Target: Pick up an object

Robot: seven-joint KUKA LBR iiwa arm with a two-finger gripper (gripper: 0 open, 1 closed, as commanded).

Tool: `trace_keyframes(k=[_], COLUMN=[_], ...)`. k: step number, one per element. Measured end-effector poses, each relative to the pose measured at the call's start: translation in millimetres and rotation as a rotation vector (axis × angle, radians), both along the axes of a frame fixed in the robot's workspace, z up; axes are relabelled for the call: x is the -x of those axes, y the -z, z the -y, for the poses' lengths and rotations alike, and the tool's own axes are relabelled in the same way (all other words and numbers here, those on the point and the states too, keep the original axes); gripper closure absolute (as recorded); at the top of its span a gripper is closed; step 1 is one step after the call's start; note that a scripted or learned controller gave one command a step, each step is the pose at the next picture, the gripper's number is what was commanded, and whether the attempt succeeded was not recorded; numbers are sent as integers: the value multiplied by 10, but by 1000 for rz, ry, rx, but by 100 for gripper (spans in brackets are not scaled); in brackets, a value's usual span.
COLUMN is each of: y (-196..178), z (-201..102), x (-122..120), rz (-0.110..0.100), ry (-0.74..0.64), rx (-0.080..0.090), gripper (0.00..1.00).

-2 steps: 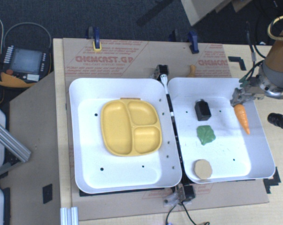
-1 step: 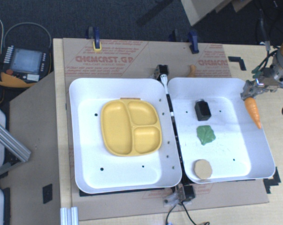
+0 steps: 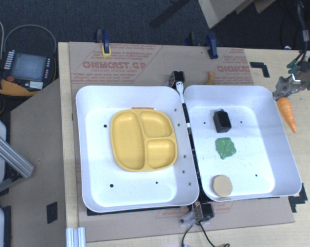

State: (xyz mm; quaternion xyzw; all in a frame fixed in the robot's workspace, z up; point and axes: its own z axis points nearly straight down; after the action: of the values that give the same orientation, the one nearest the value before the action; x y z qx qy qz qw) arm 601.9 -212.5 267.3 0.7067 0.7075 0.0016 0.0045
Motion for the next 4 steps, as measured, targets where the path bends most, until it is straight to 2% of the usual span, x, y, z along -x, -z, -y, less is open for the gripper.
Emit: trace_keyframes(k=[1, 3, 4], y=[160, 167, 349], z=[-541, -1715, -2273], x=[85, 389, 520], rz=[-11, -12, -14], ry=[-4, -5, -5], rx=[-7, -7, -7], gripper=[100, 100, 100])
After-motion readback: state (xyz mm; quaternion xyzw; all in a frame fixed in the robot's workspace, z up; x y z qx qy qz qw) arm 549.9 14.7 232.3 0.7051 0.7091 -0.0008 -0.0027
